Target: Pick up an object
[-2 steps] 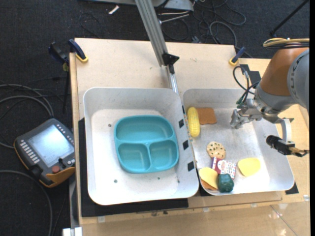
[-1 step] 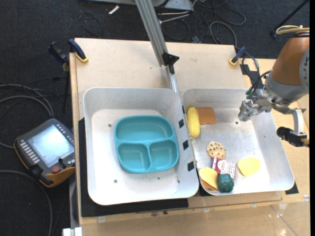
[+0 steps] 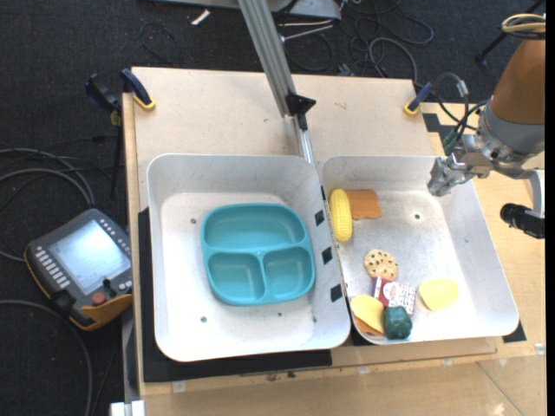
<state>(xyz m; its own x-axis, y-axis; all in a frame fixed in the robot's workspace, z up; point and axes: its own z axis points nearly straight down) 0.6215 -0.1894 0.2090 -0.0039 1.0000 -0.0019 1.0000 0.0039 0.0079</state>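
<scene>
Right now the claw [image 3: 440,180] hangs over the right bin's [image 3: 486,258] far corner; whether it is spread, I cannot tell. Toys crowd the near corner, so descending there risks grabbing nothing, or nudging the cookie [image 3: 380,263].

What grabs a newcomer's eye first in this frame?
The teal three-compartment plastic tray sitting alone in the left white bin. Then the right white bin, with toy food clustered near its front and a yellow corn cob by the divider, and the gripper over its far right corner.
</scene>
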